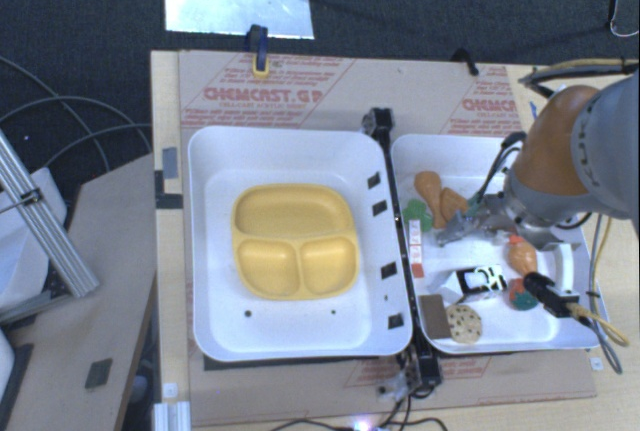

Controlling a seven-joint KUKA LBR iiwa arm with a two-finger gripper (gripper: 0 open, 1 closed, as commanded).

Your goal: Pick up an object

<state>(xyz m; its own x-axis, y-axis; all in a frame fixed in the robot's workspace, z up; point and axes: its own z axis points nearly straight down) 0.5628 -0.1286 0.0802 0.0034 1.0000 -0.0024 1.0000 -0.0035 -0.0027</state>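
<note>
A round speckled cookie (pixel 464 322) lies at the near edge of the right bin (pixel 455 155), close to its near-left corner, with a black-and-white item (pixel 481 279) just behind it. Further in, the gripper (pixel 448 232) hangs low over the left half of that bin. Whether it is apart or together I cannot tell from this angle. Just beyond its tip two orange pieces (pixel 437 191) lie side by side toward the far-left corner, and a small green piece (pixel 415 215) sits against the left wall. A peach-coloured lump (pixel 522 256) sits nearer the right edge. The left bin (pixel 220 169) carries a yellow divided plate (pixel 296 241) in its middle.

Nothing looks held, so the step in hand is probably the approach. To do it well, settle on one thing — the nearer orange piece seems the likeliest. Centre over it, line the grasp across its narrow width, and come down clear of the green piece and the bin wall before closing.
</note>
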